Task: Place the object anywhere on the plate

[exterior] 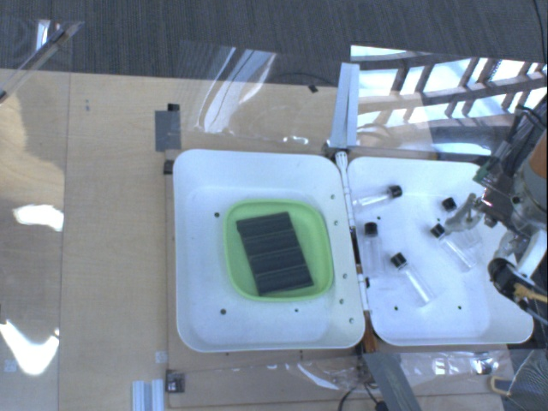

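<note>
Camera view: looks down at a slant on two white bins side by side on a wooden bench (103, 229).
Arm: one, grey (518, 169), coming in from the view's right edge above the right bin (428, 339).
Gripper: one (467, 216), low over the right bin's right half; whether it is wide or narrow cannot be told, and nothing can be made out in its hold.
Bins: two; the gripper is over the right one, and the left bin (193, 255) lies well apart from it toward the view's left.
Plate: one, green with rounded corners (233, 255), in the middle of the left bin, far from the gripper on the view's left.
Dark ribbed block: one (274, 253), lying flat on the plate, tilted a little off the plate's edges, well apart from the gripper.
Vials: five clear ones with black caps, all lying in the right bin.
Vial 1: (437, 229), just beside the gripper on its lower left in the view; touching or not cannot be told.
Vial 2: (448, 204), only its cap is clear, just beside the gripper on its upper left.
Vial 3: (381, 198), farther left, near the bin's top edge.
Vial 4: (371, 234), farthest left of the gripper, by the wall between the bins.
Vial 5: (409, 274), below and left of the gripper.
Grey post: one (347, 105), upright beyond the seam between the bins, up and left of the gripper.
</note>
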{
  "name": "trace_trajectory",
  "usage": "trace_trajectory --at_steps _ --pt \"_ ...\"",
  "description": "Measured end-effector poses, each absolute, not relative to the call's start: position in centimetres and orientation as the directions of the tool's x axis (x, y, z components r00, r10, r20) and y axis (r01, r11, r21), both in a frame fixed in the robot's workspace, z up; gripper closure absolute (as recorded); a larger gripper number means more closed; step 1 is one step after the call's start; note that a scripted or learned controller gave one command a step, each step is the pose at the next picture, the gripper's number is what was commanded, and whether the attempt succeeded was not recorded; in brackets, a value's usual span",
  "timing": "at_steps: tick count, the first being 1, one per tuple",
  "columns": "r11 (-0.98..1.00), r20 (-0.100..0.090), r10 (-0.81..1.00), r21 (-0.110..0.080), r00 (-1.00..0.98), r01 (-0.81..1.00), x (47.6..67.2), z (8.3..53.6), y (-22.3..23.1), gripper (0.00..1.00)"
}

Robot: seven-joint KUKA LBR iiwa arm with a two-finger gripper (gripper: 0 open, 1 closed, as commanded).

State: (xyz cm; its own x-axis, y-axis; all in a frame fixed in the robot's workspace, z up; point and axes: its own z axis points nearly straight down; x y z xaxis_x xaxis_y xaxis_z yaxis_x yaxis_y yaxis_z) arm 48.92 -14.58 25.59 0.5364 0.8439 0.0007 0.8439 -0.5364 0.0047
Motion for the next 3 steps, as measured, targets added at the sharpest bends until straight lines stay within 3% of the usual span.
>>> trace_trajectory --at_steps 1,2,3 --pt "-0.731 0.001 0.682 0.001 0.731 0.682 48.8 21.0 -18.8 0.0" --pt "-0.751 0.001 0.661 0.001 0.751 0.661 48.8 18.4 -19.9 0.0" --pt "-0.765 0.002 0.644 0.003 0.765 0.644 48.9 19.5 -18.9 0.0"
